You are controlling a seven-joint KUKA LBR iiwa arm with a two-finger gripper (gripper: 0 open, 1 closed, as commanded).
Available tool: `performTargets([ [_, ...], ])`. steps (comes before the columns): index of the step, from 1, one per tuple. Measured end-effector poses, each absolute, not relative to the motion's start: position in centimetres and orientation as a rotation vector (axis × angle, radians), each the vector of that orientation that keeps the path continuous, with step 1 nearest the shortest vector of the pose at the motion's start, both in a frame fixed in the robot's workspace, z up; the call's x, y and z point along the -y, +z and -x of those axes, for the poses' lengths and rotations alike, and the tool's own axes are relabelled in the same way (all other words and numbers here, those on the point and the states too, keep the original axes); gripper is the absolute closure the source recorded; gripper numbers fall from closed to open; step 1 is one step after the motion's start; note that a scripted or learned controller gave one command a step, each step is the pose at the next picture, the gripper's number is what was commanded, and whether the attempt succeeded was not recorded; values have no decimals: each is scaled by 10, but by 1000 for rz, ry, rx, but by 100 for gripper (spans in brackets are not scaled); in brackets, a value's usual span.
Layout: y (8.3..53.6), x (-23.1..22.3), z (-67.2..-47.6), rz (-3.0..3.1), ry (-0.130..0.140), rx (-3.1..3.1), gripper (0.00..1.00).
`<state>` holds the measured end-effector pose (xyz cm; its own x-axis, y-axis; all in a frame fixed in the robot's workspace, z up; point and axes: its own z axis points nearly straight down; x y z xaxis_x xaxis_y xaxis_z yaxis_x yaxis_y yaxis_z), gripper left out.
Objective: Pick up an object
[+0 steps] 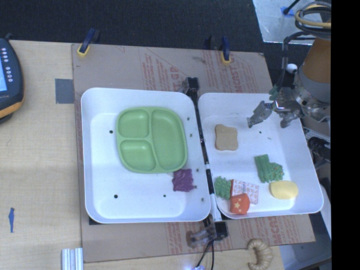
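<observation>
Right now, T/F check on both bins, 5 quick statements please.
1. The green divided plate sits in the left bin. True.
2. The purple item lies on the plate. False: it lies on the bin floor just past the plate's near right corner.
3. The hand hovers at the far side of the right bin. True.
4. The hand holds the tan bread piece. False: the bread lies on the bin floor, apart from the hand.
5. The yellow item is in the left bin. False: it is in the right bin's near right corner.
</observation>
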<state>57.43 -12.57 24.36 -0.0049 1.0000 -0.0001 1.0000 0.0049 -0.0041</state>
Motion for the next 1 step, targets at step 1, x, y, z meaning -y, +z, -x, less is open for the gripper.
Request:
performTargets([
  [1,101,178,-524,2214,16,2214,0],
])
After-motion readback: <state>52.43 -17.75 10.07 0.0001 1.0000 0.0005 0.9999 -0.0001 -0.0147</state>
